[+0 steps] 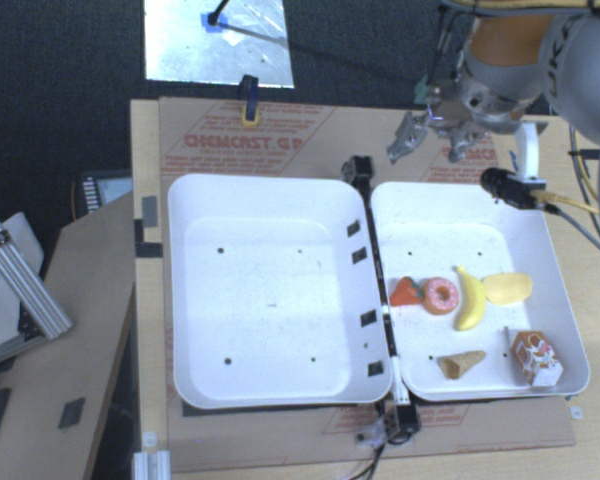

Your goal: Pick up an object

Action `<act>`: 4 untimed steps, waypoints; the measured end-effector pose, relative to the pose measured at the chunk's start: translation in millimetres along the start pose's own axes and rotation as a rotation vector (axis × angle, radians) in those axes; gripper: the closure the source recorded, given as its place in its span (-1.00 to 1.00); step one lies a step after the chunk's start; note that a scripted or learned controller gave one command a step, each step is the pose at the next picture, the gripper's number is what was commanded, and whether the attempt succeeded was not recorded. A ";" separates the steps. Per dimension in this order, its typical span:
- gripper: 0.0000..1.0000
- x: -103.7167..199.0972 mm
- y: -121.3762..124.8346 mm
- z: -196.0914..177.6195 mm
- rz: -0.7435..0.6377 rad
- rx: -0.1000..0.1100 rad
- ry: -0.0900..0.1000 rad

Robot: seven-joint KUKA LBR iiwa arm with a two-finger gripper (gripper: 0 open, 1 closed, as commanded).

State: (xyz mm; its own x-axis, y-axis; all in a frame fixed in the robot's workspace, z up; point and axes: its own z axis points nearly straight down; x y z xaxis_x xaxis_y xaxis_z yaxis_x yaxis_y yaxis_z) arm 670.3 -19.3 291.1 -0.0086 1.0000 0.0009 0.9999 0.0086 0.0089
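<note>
In the camera view we see the gripper (pixel 432 145) hanging high over the back edge of the right bin (pixel 550 258), above the cardboard behind it. Its two fingers (pixel 405 142) are spread apart with nothing between them, so we judge it is raised clear of the bin and has not yet come down on a target.

The things to pick all lie in the right bin, gathered toward its middle and front, well apart from the gripper. A red piece (pixel 407 291) sits just beside the wall that divides the bins, and a pink frosted doughnut (pixel 441 295) touches it. A banana (pixel 470 299) lies next to the doughnut, and a pale yellow lump (pixel 506 287) rests against the banana's far side. Nearer the front we find a tan cone (pixel 461 364) lying on its side and a small red and white carton (pixel 535 357) in the front right corner. The cone and the carton stand apart from the cluster, so we think either would be easier to grasp cleanly.

The left bin (pixel 270 288) shows us a bare white floor.
</note>
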 end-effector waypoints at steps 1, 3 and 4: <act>-1.00 24.6 -0.3 -39.0 0.000 0.002 0.000; -1.00 117.5 0.8 -145.5 0.000 0.001 0.001; -1.00 229.7 -17.5 -183.1 -0.006 0.003 0.004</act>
State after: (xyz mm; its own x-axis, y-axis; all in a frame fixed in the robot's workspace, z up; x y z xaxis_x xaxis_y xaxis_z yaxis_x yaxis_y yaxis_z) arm 649.2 210.0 474.2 -0.0150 0.9999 0.0050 0.9999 0.0150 0.0059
